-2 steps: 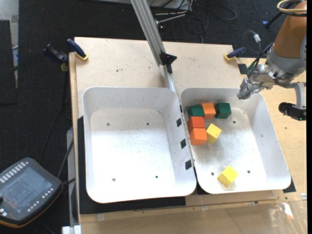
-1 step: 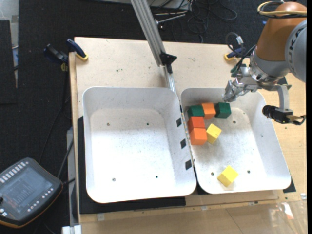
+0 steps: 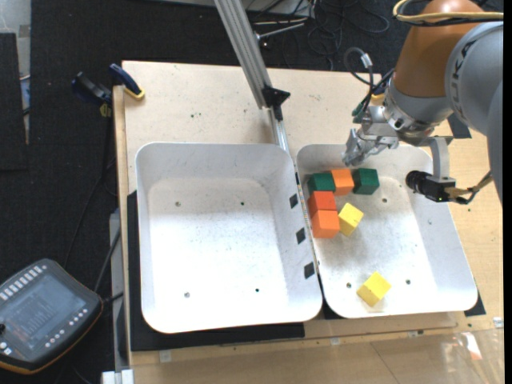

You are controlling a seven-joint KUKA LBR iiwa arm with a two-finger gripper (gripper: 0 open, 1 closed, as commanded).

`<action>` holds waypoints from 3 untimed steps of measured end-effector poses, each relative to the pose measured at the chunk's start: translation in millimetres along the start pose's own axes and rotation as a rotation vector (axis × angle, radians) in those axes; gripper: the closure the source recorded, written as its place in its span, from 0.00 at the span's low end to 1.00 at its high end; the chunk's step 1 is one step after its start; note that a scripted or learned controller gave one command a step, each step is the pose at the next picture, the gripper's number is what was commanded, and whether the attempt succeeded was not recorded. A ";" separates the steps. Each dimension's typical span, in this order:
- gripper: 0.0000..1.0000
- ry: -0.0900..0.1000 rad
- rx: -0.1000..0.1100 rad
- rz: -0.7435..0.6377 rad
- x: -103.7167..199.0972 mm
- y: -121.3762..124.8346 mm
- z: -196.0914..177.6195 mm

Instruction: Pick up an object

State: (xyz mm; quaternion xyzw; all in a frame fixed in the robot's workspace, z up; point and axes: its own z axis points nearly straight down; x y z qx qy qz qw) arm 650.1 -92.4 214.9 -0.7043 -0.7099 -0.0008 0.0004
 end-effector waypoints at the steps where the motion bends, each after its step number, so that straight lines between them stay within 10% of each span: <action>1: 1.00 0.001 0.000 -0.001 64.6 -0.6 -7.1; 3: 1.00 0.000 0.002 0.000 166.3 -6.1 -8.5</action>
